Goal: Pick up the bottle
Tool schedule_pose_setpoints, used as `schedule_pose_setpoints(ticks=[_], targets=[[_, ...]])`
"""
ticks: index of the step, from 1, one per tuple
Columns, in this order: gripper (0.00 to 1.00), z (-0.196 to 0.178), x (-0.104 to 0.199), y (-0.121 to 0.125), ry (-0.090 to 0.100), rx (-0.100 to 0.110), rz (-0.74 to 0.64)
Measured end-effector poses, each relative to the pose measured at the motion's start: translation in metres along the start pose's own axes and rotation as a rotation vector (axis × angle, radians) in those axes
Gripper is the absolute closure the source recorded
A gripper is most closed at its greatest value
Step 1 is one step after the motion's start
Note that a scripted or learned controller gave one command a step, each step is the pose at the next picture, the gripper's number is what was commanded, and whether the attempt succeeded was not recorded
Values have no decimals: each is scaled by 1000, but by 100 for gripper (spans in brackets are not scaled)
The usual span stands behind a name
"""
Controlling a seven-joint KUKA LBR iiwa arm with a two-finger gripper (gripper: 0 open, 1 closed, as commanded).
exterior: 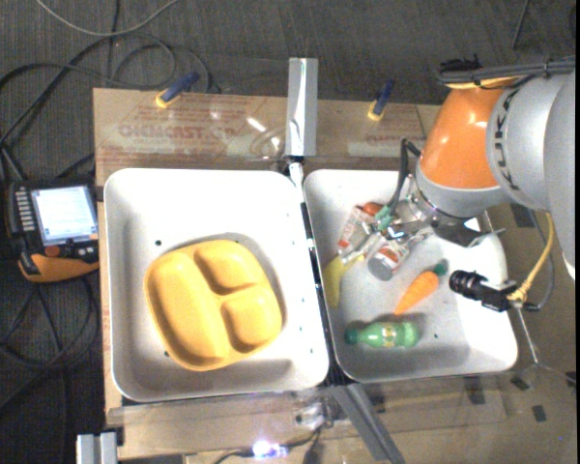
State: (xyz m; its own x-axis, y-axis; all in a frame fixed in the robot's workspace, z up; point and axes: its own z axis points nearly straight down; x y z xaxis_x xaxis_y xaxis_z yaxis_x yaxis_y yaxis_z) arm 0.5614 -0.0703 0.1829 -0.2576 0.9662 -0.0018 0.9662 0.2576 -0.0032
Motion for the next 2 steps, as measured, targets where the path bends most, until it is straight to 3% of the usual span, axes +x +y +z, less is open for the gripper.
schedule_pose_setpoints(ticks=[1, 2], targets=[[0, 92, -43, -59, -4, -14, -37], [0, -252, -86, -103, -3, -4, 58]])
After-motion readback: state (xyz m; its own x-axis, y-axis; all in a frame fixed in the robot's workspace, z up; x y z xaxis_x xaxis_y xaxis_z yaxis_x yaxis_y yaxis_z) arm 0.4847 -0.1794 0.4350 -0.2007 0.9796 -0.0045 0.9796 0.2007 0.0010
